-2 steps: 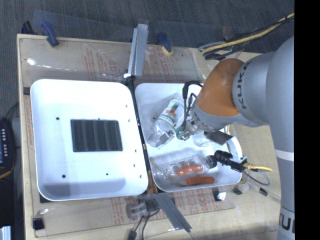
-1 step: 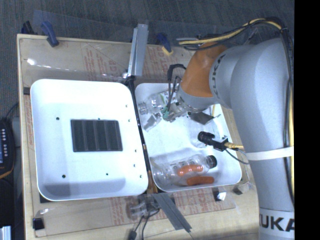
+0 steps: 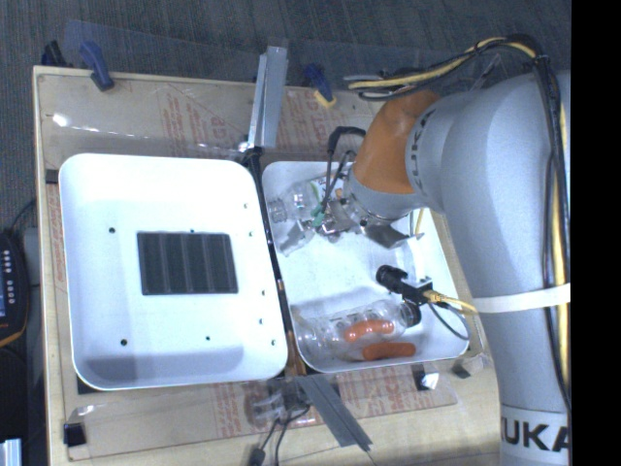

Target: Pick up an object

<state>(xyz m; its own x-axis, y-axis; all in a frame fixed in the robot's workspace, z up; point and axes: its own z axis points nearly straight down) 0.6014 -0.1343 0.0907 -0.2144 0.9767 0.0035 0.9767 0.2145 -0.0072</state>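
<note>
Clear crumpled plastic (image 3: pixel 288 212) lay in the far corner of the right bin (image 3: pixel 325 275), just beside the hand (image 3: pixel 326 218) on the side toward the left bin (image 3: pixel 97 260); we could not tell whether the hand was clenched or released.

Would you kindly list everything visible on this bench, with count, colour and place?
left bin: one, white, view's left
right bin: one, white, beside it
ribbed panel: one, dark grey, middle of left bin
orange pieces: two, orange, right bin's near end
clear plastic pieces: count unclear, transparent, right bin
blue clamps: two, blue, bench's far edge
arm: one, grey with orange band, from view's right
end effector: one, over right bin's far part
</note>
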